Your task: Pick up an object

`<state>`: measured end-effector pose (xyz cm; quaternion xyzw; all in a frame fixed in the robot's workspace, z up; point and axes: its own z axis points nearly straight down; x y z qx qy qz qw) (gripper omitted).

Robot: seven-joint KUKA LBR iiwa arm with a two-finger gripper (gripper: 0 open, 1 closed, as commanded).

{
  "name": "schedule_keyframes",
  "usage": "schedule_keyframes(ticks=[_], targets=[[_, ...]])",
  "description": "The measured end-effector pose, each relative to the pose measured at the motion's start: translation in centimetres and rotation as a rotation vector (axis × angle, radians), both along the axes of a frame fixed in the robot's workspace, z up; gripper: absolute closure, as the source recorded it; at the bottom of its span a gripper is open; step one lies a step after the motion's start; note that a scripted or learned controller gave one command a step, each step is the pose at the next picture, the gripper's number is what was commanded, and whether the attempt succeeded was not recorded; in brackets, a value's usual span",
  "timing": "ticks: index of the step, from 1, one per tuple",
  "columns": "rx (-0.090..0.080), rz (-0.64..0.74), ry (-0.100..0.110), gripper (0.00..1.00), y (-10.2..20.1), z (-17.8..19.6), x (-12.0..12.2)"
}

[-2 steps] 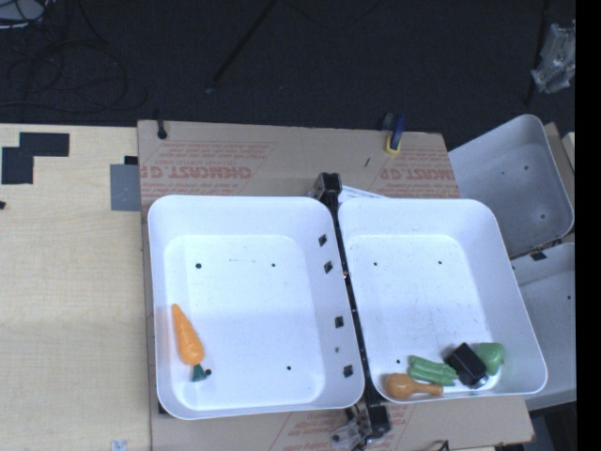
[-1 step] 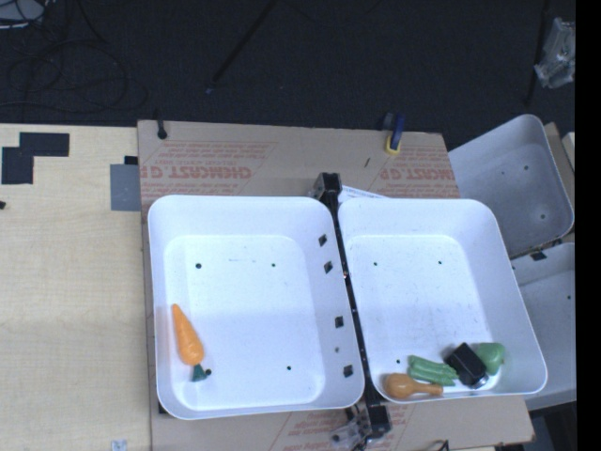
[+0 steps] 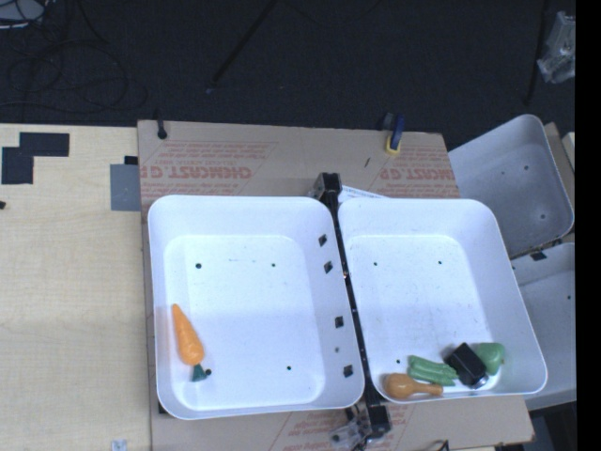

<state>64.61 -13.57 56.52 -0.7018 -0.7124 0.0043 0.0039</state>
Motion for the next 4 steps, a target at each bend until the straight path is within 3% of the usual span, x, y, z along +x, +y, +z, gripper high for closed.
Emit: schedule_keyframes(ticks=[4], targets=[[0.0,0.024,0.01,1.0,0.9,3.7,0.3]])
